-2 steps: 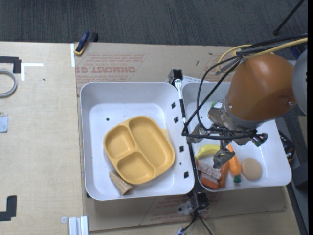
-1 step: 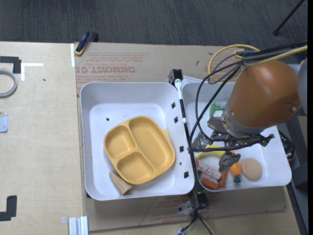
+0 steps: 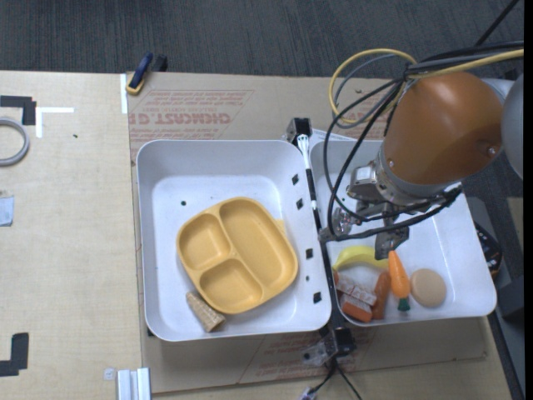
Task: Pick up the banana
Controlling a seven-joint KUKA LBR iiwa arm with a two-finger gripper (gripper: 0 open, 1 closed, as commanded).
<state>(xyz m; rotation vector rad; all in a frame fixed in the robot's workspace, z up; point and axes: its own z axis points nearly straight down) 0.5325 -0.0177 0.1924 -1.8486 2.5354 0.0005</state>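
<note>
The yellow banana [image 3: 355,257] lies on the floor of the right bin [image 3: 466,307], near its left wall. My gripper [image 3: 365,233] hangs straight over the bin under the orange band of the arm [image 3: 441,127]. Its two dark fingers stand apart, one at the left [image 3: 340,222] and one at the right [image 3: 390,242]. The gripper is open and just behind the banana, which pokes out below it. Nothing is held between the fingers. The far end of the banana is hidden under the gripper.
Beside the banana lie an orange carrot [image 3: 398,277], a tan round bun [image 3: 429,288], a sausage [image 3: 381,292] and a red-and-white packet [image 3: 353,293]. The left bin [image 3: 158,223] holds a yellow divided plate [image 3: 237,253] and a cracker [image 3: 205,313]. Cables loop above the arm.
</note>
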